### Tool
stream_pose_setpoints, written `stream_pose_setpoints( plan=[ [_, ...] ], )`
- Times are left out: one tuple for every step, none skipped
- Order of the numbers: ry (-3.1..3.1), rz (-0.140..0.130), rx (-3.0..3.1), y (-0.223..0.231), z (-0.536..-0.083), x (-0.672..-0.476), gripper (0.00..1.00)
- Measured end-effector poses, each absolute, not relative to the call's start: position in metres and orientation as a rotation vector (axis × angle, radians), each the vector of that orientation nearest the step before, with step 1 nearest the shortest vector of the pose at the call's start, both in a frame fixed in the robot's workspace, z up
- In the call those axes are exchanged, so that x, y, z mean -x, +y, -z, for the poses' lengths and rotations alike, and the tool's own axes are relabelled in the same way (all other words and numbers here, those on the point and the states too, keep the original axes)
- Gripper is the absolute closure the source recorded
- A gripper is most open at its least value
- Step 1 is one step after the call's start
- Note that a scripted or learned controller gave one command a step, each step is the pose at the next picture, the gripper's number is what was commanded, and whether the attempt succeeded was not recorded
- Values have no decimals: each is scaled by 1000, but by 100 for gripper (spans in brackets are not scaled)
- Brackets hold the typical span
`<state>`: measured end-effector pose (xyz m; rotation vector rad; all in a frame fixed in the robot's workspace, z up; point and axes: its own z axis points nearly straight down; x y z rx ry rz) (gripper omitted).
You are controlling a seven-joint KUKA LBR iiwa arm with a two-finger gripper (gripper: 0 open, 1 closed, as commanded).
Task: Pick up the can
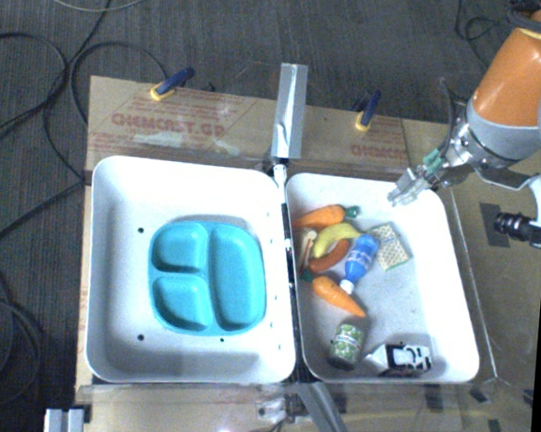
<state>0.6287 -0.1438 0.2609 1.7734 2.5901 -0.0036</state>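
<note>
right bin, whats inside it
The right bin holds two carrots, a banana, a blue bottle, a small checked packet, the can and a dark item. Whatever lies beneath the clustered food is covered.

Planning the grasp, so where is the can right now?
The can lies in the right bin, near its front edge, just below the lower carrot and left of the black-and-white object.

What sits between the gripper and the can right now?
In the camera view, the gripper hangs over the right bin's far corner; the can lies near the front. Between them lie a checkered packet, a blue bottle and a carrot.
</note>
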Motion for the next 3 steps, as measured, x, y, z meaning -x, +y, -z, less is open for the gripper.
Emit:
stream_pose_setpoints(
  plan=[
    [2846, 0, -1321, -86, -314, -665, 100],
    [2927, 2, -1128, -37, -367, -654, 100],
    [2875, 0, -1264, -8, -372, -627, 100]
  ],
)
